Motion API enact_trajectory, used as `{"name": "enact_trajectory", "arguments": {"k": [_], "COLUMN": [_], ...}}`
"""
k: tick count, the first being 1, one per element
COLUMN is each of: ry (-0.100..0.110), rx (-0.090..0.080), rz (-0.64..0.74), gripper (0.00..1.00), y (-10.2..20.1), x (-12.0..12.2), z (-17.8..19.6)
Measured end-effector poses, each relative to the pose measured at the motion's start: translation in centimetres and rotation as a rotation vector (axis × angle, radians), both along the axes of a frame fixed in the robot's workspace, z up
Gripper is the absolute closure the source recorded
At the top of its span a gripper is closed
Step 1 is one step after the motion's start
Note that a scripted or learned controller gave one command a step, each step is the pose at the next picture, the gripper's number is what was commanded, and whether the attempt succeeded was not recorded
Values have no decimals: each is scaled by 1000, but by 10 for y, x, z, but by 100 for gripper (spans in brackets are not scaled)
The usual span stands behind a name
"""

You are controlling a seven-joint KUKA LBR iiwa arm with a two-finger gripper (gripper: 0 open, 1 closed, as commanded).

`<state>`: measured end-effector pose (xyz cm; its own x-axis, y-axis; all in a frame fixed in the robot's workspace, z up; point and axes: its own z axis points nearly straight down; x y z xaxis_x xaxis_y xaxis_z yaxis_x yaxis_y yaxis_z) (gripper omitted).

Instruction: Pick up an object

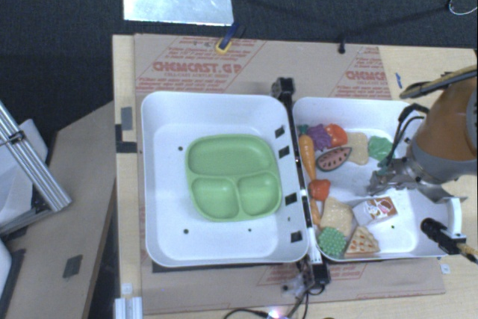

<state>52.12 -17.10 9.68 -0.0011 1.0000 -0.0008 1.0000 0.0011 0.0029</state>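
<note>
The right bin holds several toy foods. Along its left wall lie an orange carrot and a red pepper. Purple grapes, a red-orange tomato, a watermelon slice, a beige bread piece and a green leafy piece sit toward the back. A small white and red carton, a tan cracker, a green waffle and a pizza slice lie at the front. My gripper is low in this bin, just behind the carton and right of the watermelon slice.
The left bin carries a green divided plate. A black clip strip runs along the wall between the bins. The arm's orange band hangs over the right bin's right side. Cardboard lies under both bins.
</note>
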Motion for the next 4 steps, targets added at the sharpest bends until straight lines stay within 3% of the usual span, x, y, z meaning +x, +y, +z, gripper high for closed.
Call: {"name": "enact_trajectory", "arguments": {"k": [2, 3, 4], "ry": [-4, -1, 1], "rx": [-1, 0, 2], "rz": [5, 4, 7], "gripper": [100, 100, 100], "y": [7, 7, 56], "x": [7, 8, 18], "z": [114, 128, 119]}}
